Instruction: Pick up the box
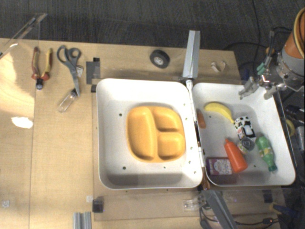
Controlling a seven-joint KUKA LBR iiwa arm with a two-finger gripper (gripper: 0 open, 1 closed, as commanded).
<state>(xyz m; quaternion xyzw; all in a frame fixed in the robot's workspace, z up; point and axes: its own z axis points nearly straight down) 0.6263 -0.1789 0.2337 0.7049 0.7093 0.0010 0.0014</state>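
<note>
The approach is in hand: the pincer [257, 87] hangs apparently released, holding nothing, over the right bin's [282, 178] far edge, and must next cross down to the box [218, 165] by the near-left corner.

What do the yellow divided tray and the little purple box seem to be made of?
The yellow tray looks like moulded plastic: smooth, one even colour, rounded compartment edges, a soft sheen. The purple box, lying in the right bin beside the orange carrot-shaped toy, looks like printed cardboard or a plastic copy of it: flat faces with a pale label. It is too small to be sure which.
</note>
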